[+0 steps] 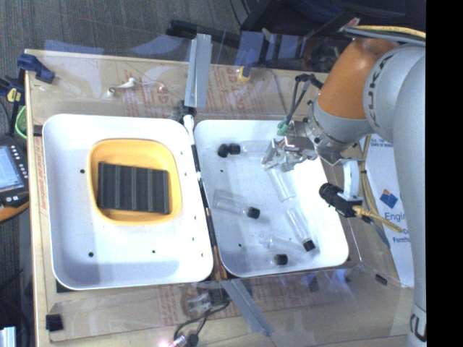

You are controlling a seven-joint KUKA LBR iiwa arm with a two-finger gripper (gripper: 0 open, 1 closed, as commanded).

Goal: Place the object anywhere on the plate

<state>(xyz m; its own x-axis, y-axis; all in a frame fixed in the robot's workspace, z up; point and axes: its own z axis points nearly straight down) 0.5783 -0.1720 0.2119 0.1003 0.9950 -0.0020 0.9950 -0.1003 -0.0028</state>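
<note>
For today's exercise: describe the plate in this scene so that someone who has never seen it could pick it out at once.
Start with the two white bins side by side and take the left bin. In its middle lies the plate, a yellow-orange dish with rounded corners and a dark ribbed rectangle at its centre. It is the one coloured item; the right bin holds clear vials with black caps.

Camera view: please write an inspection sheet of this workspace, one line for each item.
Surface: wooden bench bearing two white bins, left bin and right bin.
Job's things: yellow plate with a dark ridged insert, in the left bin; clear vials with black caps scattered in the right bin.
Clutter: blue clamp at the bench corner.
Grippers: tool over the right bin's far side; a grasp cannot be judged.
Cables: green cable near the wrist.
Surroundings: handheld pendant at the left edge.
</note>
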